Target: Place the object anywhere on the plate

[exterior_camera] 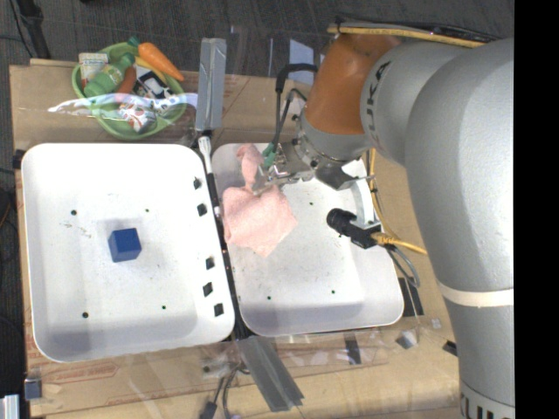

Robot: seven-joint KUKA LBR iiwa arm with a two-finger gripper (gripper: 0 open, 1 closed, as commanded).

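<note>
A soft pink, cloth-like object (258,218) lies crumpled in the left half of the right bin (349,299). One lobe of it rises toward the bin's back-left corner. My gripper (278,173) hangs over the back of that bin, right at the raised lobe's right edge and touching or nearly touching it. A small green part shows at the gripper's tip. A blue cube (125,244) rests on the floor of the left bin (61,321), left of centre.
A green bowl (131,122) holding a toy carrot and other small items stands behind the left bin on the bench. A black cable fitting (347,225) hangs from the arm over the right bin. The arm's big grey body covers the right side.
</note>
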